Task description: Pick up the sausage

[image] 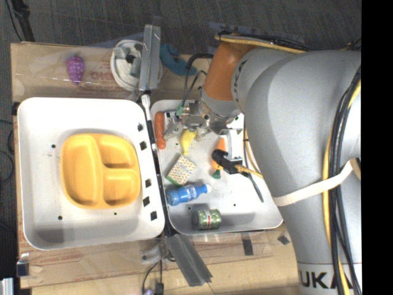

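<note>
The gripper [191,119] is seen low over the far end of the right bin [265,217], hung beneath the orange band of the arm [295,103]; whether anything is clasped cannot be told, the tip being lost in the wrist hardware and cables.

Just beside it, toward the bin's left wall, the sausage [159,129] is found: a slim reddish-orange piece lying lengthwise along that wall near the far left corner, apparently flat on the floor. A yellow banana-like piece [186,139] is spotted right next to it, under the gripper.

The sausage is judged to be a light toy, probably smooth plastic or rubber, stiff enough to keep its shape yet rounded, so a slip or roll is to be expected. A hold across its narrow middle is favoured, with one side squeezed in against the wall, where room looks tight.

Further out, a chequered packet [182,170], a blue bottle [186,193] and a green can [206,218] are noted toward the near edge. A yellow tray [101,168] is carried by the left bin [37,226].
</note>
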`<state>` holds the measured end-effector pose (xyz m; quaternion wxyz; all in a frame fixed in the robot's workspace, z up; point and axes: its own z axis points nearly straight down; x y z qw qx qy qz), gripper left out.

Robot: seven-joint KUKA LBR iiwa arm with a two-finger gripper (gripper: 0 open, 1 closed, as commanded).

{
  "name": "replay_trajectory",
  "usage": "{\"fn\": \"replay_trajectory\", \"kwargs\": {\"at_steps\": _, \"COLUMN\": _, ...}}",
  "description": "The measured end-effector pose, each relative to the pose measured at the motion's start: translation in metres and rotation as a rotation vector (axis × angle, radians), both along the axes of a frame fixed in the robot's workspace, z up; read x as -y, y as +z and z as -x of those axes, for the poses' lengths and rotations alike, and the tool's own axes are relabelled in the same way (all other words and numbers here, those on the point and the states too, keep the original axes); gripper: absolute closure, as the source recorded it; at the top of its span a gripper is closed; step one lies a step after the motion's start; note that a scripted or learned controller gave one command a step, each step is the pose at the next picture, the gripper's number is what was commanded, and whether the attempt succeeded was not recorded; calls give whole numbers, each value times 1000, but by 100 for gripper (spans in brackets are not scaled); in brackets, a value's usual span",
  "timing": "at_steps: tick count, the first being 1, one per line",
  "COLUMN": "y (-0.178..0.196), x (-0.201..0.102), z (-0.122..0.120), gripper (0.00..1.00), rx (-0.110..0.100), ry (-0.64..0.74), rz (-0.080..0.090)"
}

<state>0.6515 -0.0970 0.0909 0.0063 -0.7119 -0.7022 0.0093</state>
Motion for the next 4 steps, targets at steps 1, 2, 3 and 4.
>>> {"fn": "replay_trajectory", "kwargs": {"at_steps": 1, "y": 1, "x": 1, "z": -2, "gripper": 0, "rx": 5, "ry": 99, "rz": 0}}
{"fn": "replay_trajectory", "kwargs": {"at_steps": 2, "y": 2, "x": 5, "z": -2, "gripper": 0, "rx": 4, "ry": 243, "rz": -2}}
{"fn": "replay_trajectory", "kwargs": {"at_steps": 3, "y": 3, "x": 6, "z": 1, "gripper": 0, "rx": 8, "ry": 302, "rz": -3}}
{"fn": "replay_trajectory", "kwargs": {"at_steps": 4, "y": 4, "x": 7, "z": 6, "gripper": 0, "rx": 16, "ry": 371, "rz": -2}}
